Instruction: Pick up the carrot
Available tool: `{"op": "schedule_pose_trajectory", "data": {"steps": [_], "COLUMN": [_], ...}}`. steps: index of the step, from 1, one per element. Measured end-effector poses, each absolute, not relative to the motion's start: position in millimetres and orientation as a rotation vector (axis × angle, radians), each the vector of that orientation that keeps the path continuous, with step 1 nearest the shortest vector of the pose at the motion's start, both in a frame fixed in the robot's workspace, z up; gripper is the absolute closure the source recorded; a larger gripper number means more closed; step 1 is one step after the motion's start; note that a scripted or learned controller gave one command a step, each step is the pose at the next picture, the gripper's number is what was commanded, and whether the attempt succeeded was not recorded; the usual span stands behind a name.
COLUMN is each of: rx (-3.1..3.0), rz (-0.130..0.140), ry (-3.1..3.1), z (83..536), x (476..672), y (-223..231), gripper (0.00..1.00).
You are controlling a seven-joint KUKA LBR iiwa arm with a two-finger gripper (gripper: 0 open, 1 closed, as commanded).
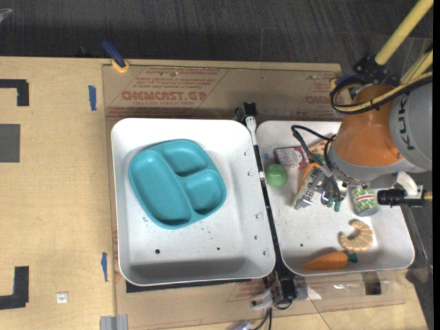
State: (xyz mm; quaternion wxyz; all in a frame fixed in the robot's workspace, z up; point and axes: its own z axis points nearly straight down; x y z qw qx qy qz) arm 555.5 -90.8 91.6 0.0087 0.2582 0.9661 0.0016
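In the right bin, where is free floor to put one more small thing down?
In the right bin, the bare patch lies left of centre, between the green ball above and the carrot below. The upper part is crowded: the hand, packets and the arm. The croissant fills the lower right.

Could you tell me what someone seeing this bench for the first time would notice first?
Probably the big turquoise divided plate, lying alone in the left white bin. Next comes the arm's orange band over the right bin, where the gripper hangs among small items: a green ball, a croissant and the carrot lying along the near wall.
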Motion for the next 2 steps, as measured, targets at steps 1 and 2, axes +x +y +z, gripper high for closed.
{"op": "schedule_pose_trajectory", "data": {"steps": [1, 2], "rx": [0.047, 0.048], "rz": [0.004, 0.003], "ry": [3.125, 3.130], "z": [189.2, 186.8], "x": [631.2, 629.9], "y": [-33.0, -33.6], "gripper": [1.00, 0.00]}}
